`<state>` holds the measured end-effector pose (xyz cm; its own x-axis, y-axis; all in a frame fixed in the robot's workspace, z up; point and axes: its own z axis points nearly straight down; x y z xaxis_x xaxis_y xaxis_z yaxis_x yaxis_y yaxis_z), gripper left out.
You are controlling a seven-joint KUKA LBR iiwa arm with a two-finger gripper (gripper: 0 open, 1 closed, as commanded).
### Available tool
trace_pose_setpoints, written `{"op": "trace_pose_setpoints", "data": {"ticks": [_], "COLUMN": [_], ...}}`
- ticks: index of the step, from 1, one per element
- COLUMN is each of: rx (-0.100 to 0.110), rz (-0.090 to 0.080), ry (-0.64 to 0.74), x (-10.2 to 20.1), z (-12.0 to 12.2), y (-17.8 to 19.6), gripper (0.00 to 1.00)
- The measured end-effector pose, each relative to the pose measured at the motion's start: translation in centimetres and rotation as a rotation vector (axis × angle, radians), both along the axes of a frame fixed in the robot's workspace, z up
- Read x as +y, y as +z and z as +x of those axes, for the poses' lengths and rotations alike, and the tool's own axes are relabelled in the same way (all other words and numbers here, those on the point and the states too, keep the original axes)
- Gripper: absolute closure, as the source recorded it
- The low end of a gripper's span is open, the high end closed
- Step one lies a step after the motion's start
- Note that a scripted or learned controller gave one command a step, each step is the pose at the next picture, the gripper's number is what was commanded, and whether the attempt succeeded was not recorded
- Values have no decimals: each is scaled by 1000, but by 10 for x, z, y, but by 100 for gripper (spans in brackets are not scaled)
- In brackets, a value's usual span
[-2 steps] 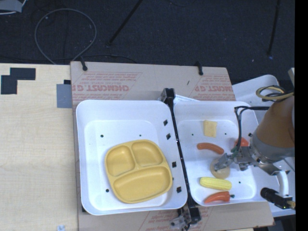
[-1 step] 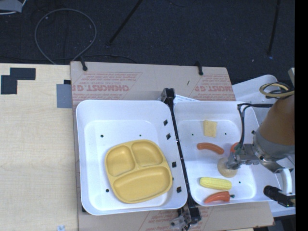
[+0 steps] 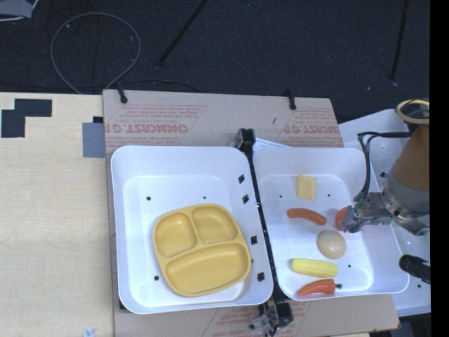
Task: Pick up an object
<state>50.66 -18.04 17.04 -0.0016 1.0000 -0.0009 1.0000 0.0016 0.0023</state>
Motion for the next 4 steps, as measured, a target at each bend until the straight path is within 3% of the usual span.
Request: {"op": "trace_pose_setpoints", "data": {"ticks": [2,3,4], "rx": [-1,5,7], "rz": [0,3,4], "ry": [0,4,3], "x": [-2,54,107], "z": [3,11,-1], "y": [116,113,104], "gripper": [100,100,100]}}
